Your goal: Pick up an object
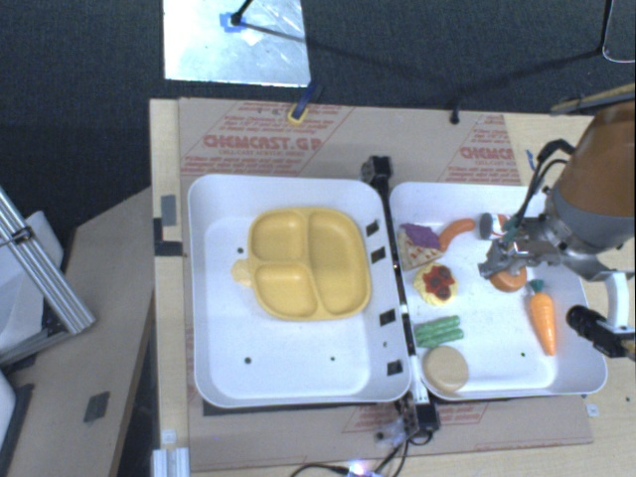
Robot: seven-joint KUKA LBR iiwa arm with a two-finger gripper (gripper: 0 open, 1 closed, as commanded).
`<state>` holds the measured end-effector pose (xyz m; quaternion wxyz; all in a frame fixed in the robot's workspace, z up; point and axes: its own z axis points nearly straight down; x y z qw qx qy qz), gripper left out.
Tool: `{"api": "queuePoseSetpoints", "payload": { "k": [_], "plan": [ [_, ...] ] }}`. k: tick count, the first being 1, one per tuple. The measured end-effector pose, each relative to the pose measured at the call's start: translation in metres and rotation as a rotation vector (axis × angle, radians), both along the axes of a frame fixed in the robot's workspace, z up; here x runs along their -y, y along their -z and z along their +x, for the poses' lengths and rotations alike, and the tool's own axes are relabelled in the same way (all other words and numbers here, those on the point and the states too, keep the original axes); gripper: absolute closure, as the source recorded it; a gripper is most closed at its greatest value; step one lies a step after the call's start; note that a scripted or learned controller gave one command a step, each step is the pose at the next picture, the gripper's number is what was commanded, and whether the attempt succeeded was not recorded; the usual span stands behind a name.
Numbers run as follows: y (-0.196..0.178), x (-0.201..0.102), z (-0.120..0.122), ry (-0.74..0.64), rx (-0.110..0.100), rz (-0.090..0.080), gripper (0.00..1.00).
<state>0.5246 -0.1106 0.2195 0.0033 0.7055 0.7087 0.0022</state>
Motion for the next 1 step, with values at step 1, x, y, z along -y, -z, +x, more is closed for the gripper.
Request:
{"api": "queuePoseSetpoints", "payload": {
  "k": [1],
  "plan": [
    [-0.0113,-0.0199,0.0435,-0.003,-0.001,0.001,1.0]
  ]
}}
